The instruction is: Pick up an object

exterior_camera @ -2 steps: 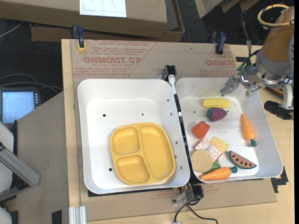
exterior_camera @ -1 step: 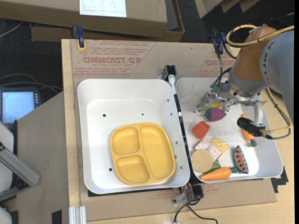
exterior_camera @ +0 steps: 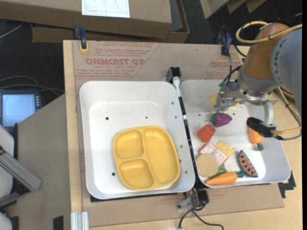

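Grapes [exterior_camera: 221, 119], purple bunch, long axis roughly left-right, just below hand [exterior_camera: 224, 107]; hand's grip state unclear.

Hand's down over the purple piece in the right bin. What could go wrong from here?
The hand sits right above the purple toy, which looks rounded, so it may slip out on closing. The red piece and a small yellow item lie close by and could get nudged or caught. The right bin's toys are crowded, so a miss may scatter them.
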Tool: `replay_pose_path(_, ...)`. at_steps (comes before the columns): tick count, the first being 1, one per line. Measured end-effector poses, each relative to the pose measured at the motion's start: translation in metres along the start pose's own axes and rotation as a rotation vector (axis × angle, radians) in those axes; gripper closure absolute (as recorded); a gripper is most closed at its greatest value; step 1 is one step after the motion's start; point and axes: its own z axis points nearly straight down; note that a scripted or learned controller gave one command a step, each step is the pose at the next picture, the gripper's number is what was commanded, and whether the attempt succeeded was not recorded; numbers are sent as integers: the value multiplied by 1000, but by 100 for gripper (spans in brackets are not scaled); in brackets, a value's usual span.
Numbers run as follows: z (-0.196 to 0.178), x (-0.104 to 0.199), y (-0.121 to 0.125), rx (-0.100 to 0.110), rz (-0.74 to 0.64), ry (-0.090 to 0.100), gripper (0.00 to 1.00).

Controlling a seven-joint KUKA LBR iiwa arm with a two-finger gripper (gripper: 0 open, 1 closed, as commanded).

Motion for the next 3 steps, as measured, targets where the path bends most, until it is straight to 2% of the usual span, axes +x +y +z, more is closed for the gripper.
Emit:
replay_pose_path(1,1,0,0,1,0,0,0)
replay_pose_path(2,21,31,-28,8,-1,2,0)
replay_pose_path(3,10,30,-26,2,1,0,100)
